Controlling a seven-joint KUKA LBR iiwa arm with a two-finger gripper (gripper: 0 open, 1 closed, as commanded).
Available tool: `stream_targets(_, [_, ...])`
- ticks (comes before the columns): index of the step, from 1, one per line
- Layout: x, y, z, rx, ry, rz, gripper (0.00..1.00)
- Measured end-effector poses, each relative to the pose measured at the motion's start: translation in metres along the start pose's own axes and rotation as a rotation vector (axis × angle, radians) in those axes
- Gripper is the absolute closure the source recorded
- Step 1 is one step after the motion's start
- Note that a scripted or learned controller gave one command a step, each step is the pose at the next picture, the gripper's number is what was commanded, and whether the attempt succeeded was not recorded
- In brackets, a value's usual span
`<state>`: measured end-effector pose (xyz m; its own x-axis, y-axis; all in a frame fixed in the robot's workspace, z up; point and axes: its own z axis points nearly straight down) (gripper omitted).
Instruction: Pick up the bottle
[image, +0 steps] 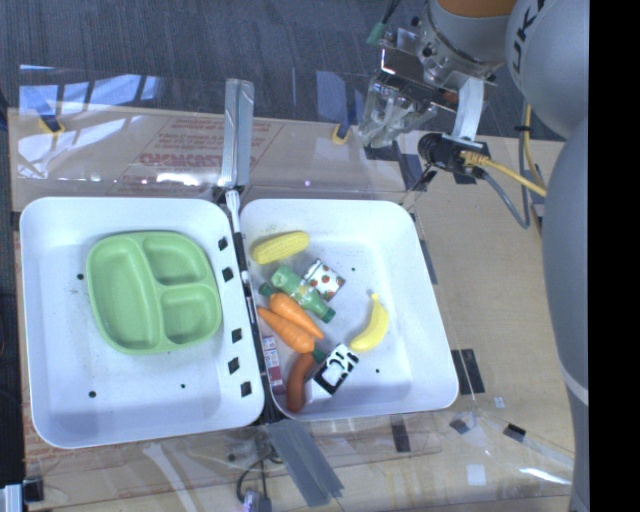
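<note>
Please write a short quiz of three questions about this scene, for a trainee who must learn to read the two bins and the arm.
1. True or false: the gripper is above the bench, beyond the far edge of the right bin.
2. Which thing lies in the left bin? A) the banana B) the green plate C) the corn cob
3. Fill in: the green bottle lies against the ____ carrots.

Key
1. True; it is not over the food.
2. B; banana and corn are in the right bin.
3. Orange.
</note>
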<state>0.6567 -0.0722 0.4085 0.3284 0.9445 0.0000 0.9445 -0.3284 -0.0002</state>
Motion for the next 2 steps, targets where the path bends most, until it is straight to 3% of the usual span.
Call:
stream_targets(1, [0.016, -0.053, 0.137, 0.007, -0.002, -0.002, 1.0])
stream_targets(2, [-0.028, -0.141, 0.219, 0.006, -0.002, 0.023, 1.0])
